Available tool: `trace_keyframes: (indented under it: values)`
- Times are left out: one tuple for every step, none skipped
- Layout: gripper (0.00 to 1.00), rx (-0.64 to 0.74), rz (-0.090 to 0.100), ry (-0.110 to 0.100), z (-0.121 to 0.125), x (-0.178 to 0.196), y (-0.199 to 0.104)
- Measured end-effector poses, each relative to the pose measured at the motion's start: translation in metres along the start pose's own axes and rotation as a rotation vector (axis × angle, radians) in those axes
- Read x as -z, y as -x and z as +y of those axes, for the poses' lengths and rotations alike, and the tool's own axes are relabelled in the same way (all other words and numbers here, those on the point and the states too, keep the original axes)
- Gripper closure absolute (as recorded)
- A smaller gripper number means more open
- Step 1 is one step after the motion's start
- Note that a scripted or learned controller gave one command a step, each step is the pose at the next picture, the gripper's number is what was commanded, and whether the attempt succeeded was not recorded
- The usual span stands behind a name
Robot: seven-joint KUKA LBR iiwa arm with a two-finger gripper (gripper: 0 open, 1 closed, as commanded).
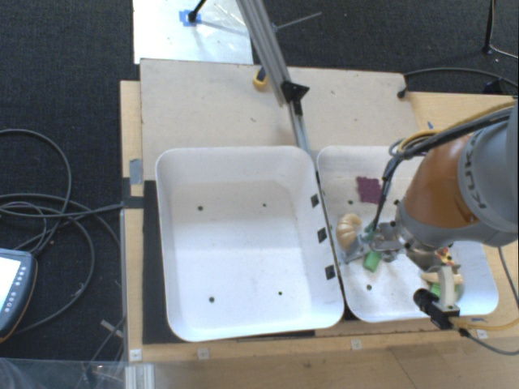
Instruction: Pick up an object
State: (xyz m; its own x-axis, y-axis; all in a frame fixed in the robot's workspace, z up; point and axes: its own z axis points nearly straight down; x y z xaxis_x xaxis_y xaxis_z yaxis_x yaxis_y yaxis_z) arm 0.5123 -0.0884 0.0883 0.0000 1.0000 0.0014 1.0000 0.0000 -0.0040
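Pale wood forms the table [243, 348] at its near edge, and dark, nubby carpet [65, 71] lies all around it. On the carpet to the left, a handheld screen [10, 286] sits among loose black cables [49, 217]. Two shallow bins of smooth white plastic with rounded corners stand side by side on the table. The left bin [243, 241] has a few small dark dots on its floor. Black tabs [322, 234] line the wall it shares with the right bin [389, 302]. A green piece [372, 260] lies nearest in the right bin, close to that shared wall. It is small and blocky, and too small to show which way its long axis runs. The gripper [375, 245] of grey metal hangs right over it, and I cannot tell whether it is released or clenched on anything. The grey arm [486, 185] reaches in from the right with its glossy orange band [434, 193]. Just beside the gripper, toward the shared wall, rests a tan lump [349, 229]. It is rounded and faintly ribbed, with its longer side running near to far. Farther back lies a flat purple scrap [368, 189], roughly square and apart from the lump. Beyond the bins, a matte beige board [211, 104] covers the table. A ribbed metal pole [263, 31] slants across the board. A white sheet [174, 14] with a bit of blue tape [188, 17] lies on the carpet past the far edge.
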Motion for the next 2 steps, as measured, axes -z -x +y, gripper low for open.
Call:
trace_keyframes:
  values:
    - [1.00, -0.001, -0.001, 0.006, 0.002, 0.013, 0.001]
    - [1.00, 0.005, -0.002, 0.010, 0.000, 0.061, -0.008]
